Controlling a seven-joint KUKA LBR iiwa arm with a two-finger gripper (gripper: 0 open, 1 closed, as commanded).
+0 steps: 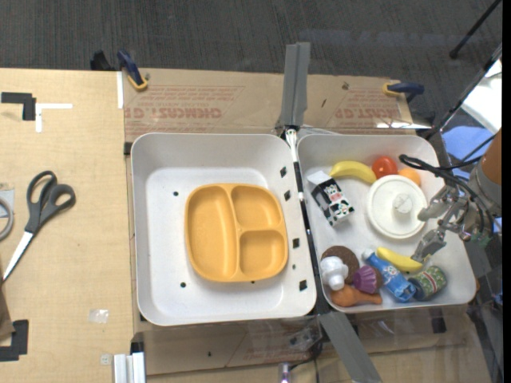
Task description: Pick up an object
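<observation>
My gripper [432, 228] hangs open over the right edge of the right bin [311, 238], with nothing between its fingers. One finger [435, 208] lies beside a white round lid [397, 206]; the other [426, 247] points down toward a small yellow banana [399, 259] and a green can [431, 280]. The same bin holds a larger banana [354, 170], a red tomato [384, 166], an orange [410, 177], a cow-patterned box [331, 199], a brown donut [340, 257], purple grapes [366, 278], a blue can [390, 277] and an orange drumstick [355, 296].
The left bin [152, 238] holds a yellow divided plate [237, 232]. Scissors [36, 206] lie on the wooden bench at far left. Cardboard [207, 106] and blue clamps [132, 69] sit behind the bins. Cables trail along the right bin's far right edge.
</observation>
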